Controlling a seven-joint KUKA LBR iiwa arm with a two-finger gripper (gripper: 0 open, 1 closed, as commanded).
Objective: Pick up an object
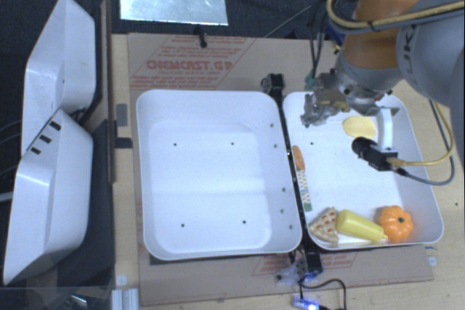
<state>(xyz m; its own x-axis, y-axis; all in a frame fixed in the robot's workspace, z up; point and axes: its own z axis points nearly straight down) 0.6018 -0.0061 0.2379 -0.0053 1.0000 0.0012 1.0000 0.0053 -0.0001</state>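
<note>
My gripper [315, 112] hangs over the upper left part of the right bin [418, 178], with nothing visible between its fingers. A pale yellow round piece [360, 128] lies just right of it, partly under the arm. Along the bin's left wall rests a thin stick [301, 172] with an orange tip. At the front of the bin sit a pizza slice [325, 224], a yellow block [359, 226] and a small orange pumpkin [395, 222], side by side.
The left bin [211, 170] sits beside the right one, separated by a dark divider. A black cable plug [370, 153] and yellow hose hang from the arm over the right bin. White housings stand at the far left.
</note>
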